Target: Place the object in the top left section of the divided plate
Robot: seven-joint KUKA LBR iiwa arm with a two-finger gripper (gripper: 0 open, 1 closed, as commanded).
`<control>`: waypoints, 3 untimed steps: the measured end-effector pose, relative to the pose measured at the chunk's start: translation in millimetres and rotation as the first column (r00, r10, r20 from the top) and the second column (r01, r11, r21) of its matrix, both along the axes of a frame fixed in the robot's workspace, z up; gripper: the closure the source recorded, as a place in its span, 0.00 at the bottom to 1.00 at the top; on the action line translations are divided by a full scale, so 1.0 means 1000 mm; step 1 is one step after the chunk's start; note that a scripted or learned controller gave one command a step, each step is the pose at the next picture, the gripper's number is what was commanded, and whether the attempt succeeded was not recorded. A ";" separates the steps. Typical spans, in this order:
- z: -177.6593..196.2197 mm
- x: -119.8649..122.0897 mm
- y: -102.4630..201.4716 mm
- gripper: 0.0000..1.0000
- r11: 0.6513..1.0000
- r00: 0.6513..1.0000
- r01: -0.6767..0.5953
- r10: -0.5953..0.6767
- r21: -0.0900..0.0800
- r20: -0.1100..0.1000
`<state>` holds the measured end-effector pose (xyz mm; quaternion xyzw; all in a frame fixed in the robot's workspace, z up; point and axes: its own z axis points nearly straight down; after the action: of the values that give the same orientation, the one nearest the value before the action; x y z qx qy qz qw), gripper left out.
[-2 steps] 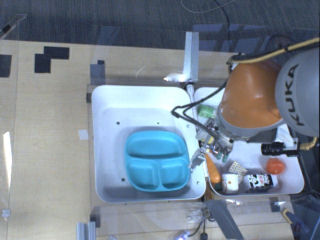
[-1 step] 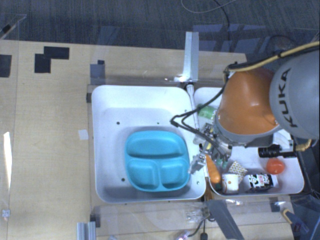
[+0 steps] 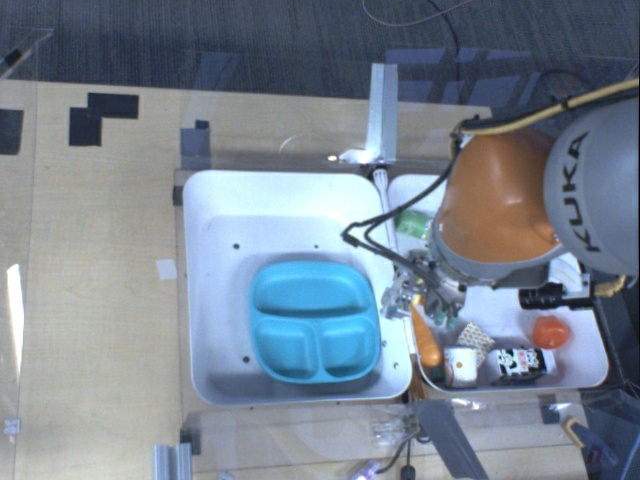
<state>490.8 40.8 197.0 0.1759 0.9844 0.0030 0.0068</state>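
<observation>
The divided plate (image 3: 315,320) is seen as a light blue, rounded tray with one long section across the top and two smaller ones below; it lies in the left bin (image 3: 215,268), toward 5 o'clock, near the bin's right wall. Bare white floor is left at 9 and 12 o'clock of it. The gripper (image 3: 425,303) is held over the right bin's (image 3: 590,368) left edge, above an orange carrot-like object (image 3: 428,343). Whether the jaws are released or clenched cannot be told.
</observation>
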 end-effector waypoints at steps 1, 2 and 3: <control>0.000 0.000 0.000 0.00 1.000 1.000 0.000 0.000 0.000 0.000; -0.011 -0.002 -0.048 0.00 0.929 0.929 0.370 -0.369 -0.001 -0.008; -0.012 -0.003 0.027 0.00 0.929 0.929 0.370 -0.370 0.000 -0.009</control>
<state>487.8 67.9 185.1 0.3580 0.9337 0.0017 0.0025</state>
